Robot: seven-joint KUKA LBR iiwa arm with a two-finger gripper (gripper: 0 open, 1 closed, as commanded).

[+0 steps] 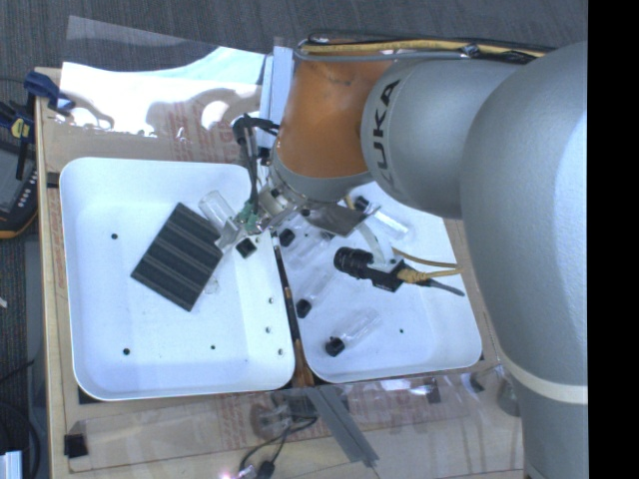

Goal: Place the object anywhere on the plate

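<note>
Camera view: tool point(232, 224) pinches a clear tube point(218, 211) beside dark plate point(181, 255).

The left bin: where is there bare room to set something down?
In the left bin, the whole front stretch below the dark ribbed plate is bare, and so is the strip between the plate and the bin's far-left wall. It is crowded at the top right corner, where the gripper hangs beside the plate.

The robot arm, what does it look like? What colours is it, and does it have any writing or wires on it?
The arm is big, round and smooth, mostly grey. Above the wrist sits a wide orange band. Dark letters from the maker's name run along the grey shell beside that band. A thin black cable loops down the wrist. The gripper is small, with metal and black parts.
</note>
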